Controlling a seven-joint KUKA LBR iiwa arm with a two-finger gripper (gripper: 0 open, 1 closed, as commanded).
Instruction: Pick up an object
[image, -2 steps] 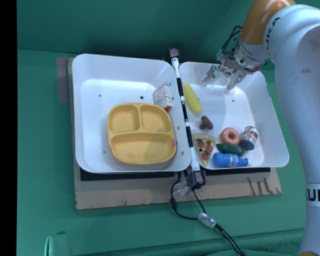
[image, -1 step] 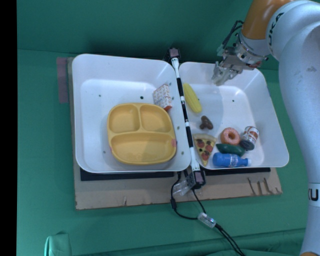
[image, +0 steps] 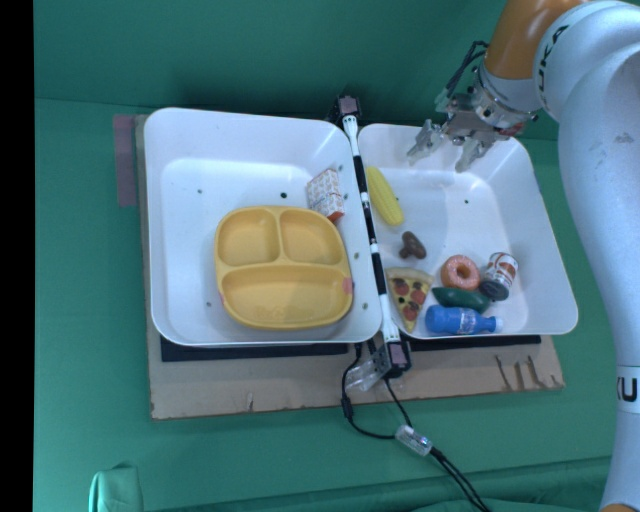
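My gripper (image: 446, 150) hangs over the far edge of the right bin (image: 540, 215), fingers spread open with nothing between them. Below it in that bin lie a yellow corn cob (image: 384, 195), a small brown piece (image: 412, 244), a pizza slice (image: 408, 295), an orange donut (image: 460, 271), a small can (image: 499, 271), a dark green vegetable (image: 460, 298) and a blue bottle (image: 461, 321). The corn is the nearest, down and to the left of the fingers.
The left bin (image: 190, 150) holds a yellow divided plate (image: 284, 267) and a small red-and-white box (image: 325, 191) near its right wall. A black-and-white bar (image: 365, 215) runs along the divide between bins. A cable (image: 400, 425) trails off the front.
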